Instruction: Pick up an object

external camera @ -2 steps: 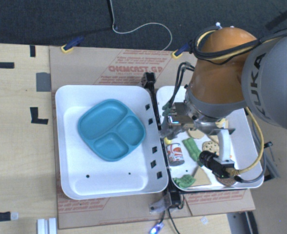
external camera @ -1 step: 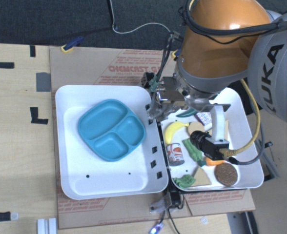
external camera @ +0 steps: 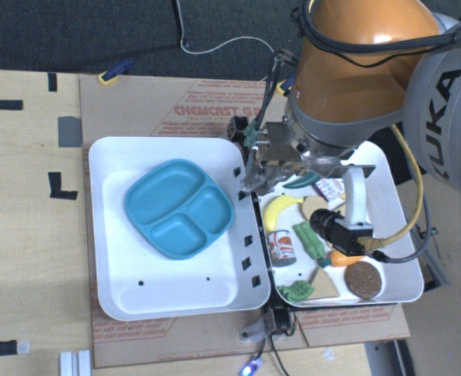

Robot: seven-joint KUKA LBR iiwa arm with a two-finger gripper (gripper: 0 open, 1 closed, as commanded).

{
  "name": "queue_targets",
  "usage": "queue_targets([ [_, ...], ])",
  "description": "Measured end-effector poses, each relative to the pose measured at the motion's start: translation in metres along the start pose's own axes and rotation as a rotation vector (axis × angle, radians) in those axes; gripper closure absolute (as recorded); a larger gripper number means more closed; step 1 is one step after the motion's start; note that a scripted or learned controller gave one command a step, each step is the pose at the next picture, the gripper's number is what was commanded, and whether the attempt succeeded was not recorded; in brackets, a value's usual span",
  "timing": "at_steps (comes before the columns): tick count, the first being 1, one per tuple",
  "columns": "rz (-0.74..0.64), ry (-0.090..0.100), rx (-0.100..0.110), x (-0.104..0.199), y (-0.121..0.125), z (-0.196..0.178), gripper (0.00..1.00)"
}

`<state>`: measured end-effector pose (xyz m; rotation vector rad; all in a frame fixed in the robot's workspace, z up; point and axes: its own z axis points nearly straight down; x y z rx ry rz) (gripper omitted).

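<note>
In the left bin (external camera: 105, 288) we see wide free floor along the near side. The blue plate (external camera: 179, 207) takes the middle and the far part. The right bin (external camera: 399, 292) is crowded: the banana (external camera: 277, 207), the can (external camera: 282, 247), the green piece (external camera: 297, 291) and the brown disc (external camera: 364, 279) leave little room between them. The arm (external camera: 364, 53) covers its far part.

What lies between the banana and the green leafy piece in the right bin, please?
In the camera view, a small can lies between the banana and the green leafy piece.
</note>
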<state>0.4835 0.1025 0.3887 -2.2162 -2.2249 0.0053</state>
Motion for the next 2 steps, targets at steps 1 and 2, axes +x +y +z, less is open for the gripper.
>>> queue_targets([
  [1,-0.001,-0.001,0.002,0.000,0.000,-0.009,1.00],
  [2,0.009,0.000,-0.008,-0.066,0.000,-0.058,1.00],
])
